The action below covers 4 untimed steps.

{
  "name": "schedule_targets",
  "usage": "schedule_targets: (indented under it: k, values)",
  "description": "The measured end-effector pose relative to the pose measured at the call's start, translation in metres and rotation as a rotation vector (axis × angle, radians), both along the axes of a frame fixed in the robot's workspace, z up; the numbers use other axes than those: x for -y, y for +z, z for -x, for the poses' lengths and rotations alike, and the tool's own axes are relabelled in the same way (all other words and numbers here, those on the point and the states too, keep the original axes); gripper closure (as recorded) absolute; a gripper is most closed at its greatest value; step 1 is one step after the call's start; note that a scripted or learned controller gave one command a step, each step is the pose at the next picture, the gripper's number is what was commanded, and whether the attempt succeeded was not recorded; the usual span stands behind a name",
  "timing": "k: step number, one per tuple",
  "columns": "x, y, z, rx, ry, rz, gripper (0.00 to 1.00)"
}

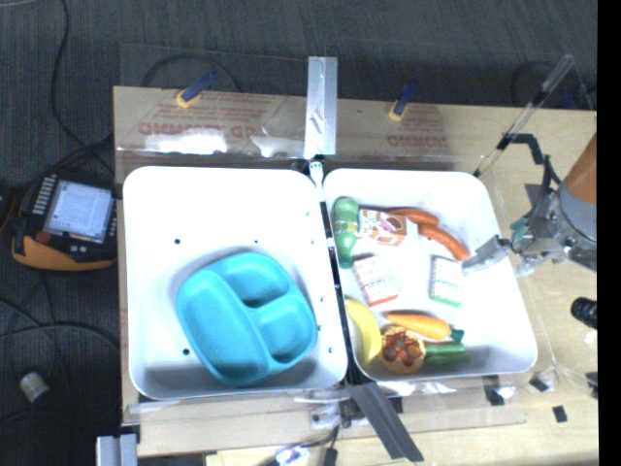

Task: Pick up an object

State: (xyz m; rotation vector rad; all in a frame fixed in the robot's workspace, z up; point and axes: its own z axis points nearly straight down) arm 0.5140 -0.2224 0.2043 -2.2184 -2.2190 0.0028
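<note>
Nearest, the right bin (pixel 505 352) holds one banana (pixel 363 330), one green vegetable (pixel 444 353) and one orange carrot (pixel 417 322). Beyond lie three small cartons (pixel 374 282), print unreadable, one orange chili (pixel 435 231) and one green piece (pixel 344 214). The left bin (pixel 155 221) holds one blue tray (pixel 245 315). The gripper (pixel 485 253) hangs over the right bin's right edge; whether it is open, I cannot tell.
</note>
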Motion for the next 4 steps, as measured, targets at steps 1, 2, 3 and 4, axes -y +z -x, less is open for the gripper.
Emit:
schedule_targets:
  k: [1,2,3,4]
  values:
    - [-0.009,-0.022,-0.050,0.001,0.089,0.004,0.00]
    - [-0.010,-0.106,-0.080,0.007,0.040,-0.007,0.00]
    - [-0.009,-0.100,-0.079,0.002,0.039,-0.002,1.00]
    - [-0.011,-0.100,-0.079,0.001,0.041,-0.005,0.00]
